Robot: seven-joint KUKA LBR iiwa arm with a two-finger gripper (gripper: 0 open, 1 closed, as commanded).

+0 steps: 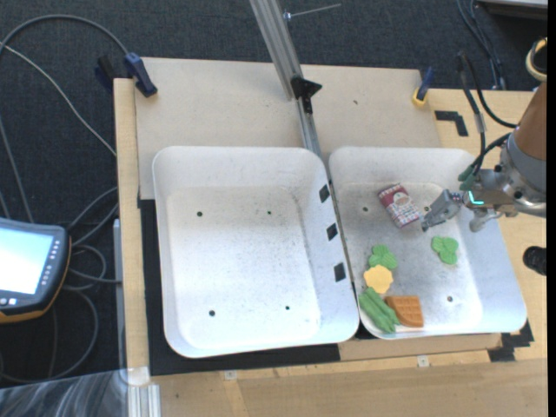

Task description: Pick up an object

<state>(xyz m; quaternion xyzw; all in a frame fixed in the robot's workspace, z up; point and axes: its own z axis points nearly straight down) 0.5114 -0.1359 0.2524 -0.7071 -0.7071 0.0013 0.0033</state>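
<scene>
Counter point(217, 111) carries two white bins. Left bin point(174, 198) bare. Right bin point(495, 276) holds the lot: red-white packet point(400, 205), green pieces point(446, 248), yellow piece point(378, 278), orange block point(406, 311). Gripper point(459, 214) hangs just right of the packet, jaws spread, nothing between them. Pick not yet made; descent, closing and lift all remain.

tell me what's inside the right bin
The right bin holds a small red-and-white packet, two green pieces, a yellow piece, a green strip and an orange block. The gripper covers a bit of floor.
</scene>
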